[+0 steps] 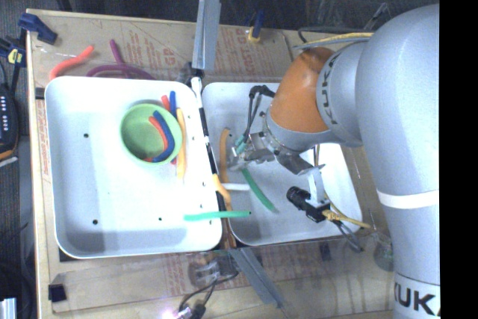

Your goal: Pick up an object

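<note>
Arm [396,123], grey, orange band, over right bin [343,228]; hand [243,153] low at that bin's left side.

Hand: whether spread or pressed together, cannot tell. Likeliest item to pick, by judgement: green stick [258,190], lying on the right bin's floor just below and right of the hand, long axis slanting from upper left to lower right, apparently not gripped. Close by: orange strip [224,142] just left of the hand against the bin wall; teal straw [216,215] resting across the two bins' shared rims. Left bin [82,183]: green bowl [149,132] with red, blue and yellow pieces, well apart from the hand. Obstruction: black fitting [302,199] with cable right of the stick; table [149,37] clutter behind the bins.
</note>
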You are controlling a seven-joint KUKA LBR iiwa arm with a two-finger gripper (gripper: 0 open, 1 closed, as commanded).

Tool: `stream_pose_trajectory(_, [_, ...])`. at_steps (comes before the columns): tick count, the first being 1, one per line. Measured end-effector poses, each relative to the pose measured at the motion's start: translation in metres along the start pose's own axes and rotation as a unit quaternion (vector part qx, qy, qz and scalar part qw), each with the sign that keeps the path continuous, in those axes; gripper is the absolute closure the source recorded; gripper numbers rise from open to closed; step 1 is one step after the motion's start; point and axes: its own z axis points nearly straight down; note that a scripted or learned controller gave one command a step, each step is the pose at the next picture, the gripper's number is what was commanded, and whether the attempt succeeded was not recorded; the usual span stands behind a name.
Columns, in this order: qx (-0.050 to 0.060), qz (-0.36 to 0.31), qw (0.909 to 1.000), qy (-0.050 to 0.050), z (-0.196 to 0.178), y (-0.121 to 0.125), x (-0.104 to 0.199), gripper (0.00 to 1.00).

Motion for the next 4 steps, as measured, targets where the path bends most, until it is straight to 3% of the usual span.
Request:
stream_pose_trajectory(1, [0.001, 0.187, 0.9823, 0.004, -0.04, 0.055, 0.01, 1.0])
stream_pose_trajectory(2, [0.001, 0.187, 0.9823, 0.004, -0.04, 0.055, 0.01, 0.0])
stream_pose_trajectory(3, [-0.002, 0.12, 0.9927, -0.002, 0.009, 0.073, -0.005, 0.0])
stream_pose_trajectory(4, [-0.001, 0.116, 0.9933, 0.002, -0.001, 0.074, -0.001, 1.0])
